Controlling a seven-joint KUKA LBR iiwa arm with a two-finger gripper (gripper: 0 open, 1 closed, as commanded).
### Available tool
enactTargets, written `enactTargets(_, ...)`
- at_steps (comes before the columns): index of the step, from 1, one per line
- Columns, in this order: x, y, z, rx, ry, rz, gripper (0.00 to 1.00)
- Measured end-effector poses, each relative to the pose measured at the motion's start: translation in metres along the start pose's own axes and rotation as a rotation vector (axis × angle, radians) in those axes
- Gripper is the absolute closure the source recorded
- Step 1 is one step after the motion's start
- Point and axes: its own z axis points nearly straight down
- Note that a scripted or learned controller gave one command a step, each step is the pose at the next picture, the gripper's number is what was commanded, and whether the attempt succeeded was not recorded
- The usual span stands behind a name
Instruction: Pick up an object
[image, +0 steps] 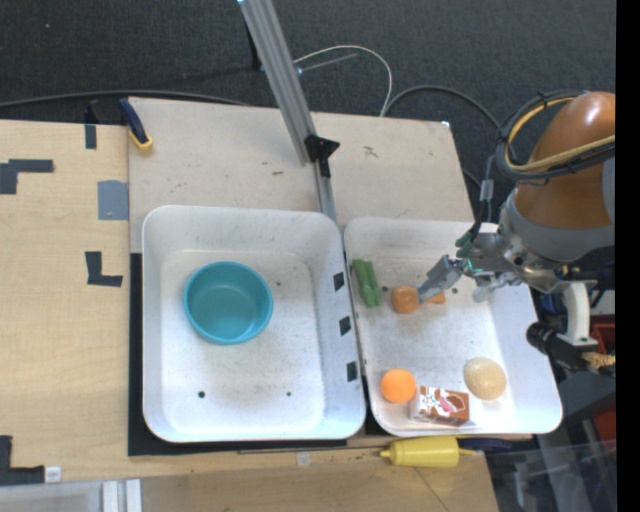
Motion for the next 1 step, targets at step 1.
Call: enactTargets(1, -0.0002, 0.0000, 0.0000, 0.000, 0.000, 0.000, 0.00)
